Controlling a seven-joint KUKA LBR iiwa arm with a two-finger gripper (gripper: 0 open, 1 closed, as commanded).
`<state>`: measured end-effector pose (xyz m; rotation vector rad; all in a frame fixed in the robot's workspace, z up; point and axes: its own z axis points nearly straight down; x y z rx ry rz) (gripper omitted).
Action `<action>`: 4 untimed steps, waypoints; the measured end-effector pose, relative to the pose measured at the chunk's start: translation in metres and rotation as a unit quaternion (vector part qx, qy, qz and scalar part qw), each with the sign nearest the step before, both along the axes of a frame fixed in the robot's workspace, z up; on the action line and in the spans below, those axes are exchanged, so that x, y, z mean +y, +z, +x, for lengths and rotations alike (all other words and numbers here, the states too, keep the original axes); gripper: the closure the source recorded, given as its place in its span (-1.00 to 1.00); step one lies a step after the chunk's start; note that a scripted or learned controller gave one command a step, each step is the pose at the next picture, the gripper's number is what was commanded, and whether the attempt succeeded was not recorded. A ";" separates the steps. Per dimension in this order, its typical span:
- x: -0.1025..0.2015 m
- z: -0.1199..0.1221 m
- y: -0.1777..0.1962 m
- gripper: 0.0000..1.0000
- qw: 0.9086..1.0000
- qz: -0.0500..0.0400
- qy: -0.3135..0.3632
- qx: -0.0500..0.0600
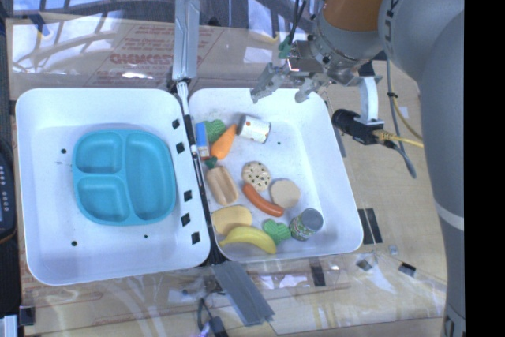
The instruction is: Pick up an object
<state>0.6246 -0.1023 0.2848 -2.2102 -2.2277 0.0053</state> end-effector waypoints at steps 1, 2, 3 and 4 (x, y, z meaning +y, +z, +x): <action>-0.004 0.029 -0.108 -1.00 1.000 0.000 0.003 0.005; -0.003 0.017 -0.164 -1.00 0.998 -0.003 0.062 -0.017; 0.002 0.006 -0.173 -1.00 0.990 -0.008 0.141 -0.020; 0.006 -0.027 -0.192 -1.00 0.990 0.000 0.144 -0.003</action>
